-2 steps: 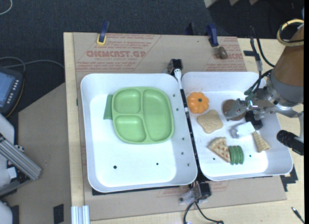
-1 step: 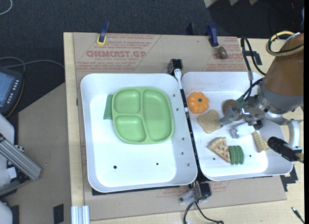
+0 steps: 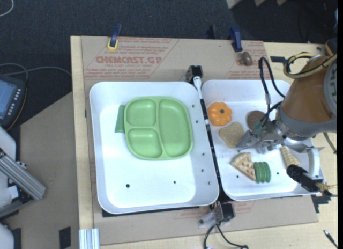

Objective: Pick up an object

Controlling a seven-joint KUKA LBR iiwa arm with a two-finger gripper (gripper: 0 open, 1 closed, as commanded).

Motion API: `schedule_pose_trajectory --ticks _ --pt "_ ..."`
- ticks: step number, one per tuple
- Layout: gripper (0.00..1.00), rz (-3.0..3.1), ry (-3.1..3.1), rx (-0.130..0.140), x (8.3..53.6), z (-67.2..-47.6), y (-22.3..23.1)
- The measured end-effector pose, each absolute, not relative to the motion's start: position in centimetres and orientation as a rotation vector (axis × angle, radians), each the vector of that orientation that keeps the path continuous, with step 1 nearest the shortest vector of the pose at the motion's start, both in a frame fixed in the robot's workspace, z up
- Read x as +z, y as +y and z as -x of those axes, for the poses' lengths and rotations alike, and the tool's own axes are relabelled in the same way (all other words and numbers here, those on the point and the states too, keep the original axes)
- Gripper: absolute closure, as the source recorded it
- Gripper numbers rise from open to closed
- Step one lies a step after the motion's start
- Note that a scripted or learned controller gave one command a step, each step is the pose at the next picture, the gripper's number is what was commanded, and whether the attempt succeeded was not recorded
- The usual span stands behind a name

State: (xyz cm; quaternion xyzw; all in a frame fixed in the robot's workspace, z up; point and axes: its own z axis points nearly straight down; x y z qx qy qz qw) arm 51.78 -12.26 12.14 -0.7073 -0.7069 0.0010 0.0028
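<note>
Pizza slice [image 3: 244, 164] and green ridged piece [image 3: 262, 171] lie nearest, by the front edge of the right bin [image 3: 270, 192], touching each other, the slice's long axis running toward that bin's front right corner. Just behind them hangs the claw [image 3: 261, 137], low over the bin's middle; whether it is apart or together I cannot tell. A tan flat piece [image 3: 232, 133] sits just left of it, and the orange pumpkin [image 3: 220, 114] farther back, near the divider. Open floor lies along the far wall. The left bin [image 3: 107, 178] carries a green divided plate [image 3: 158, 127].
</note>
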Motion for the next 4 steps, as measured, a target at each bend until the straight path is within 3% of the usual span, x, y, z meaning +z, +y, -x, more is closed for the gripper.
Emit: schedule_pose_trajectory --ticks 1,2,3,4 --pt "0.00 2.237 -2.230 -0.009 10.4 -52.2 -12.6" --pt "1.00 2.232 -2.227 -0.009 11.0 -52.1 -12.4" --pt "1.00 2.223 -2.227 -0.004 15.7 -52.9 -11.8" --pt "1.00 2.224 -2.227 -0.006 21.9 -52.5 -11.6"
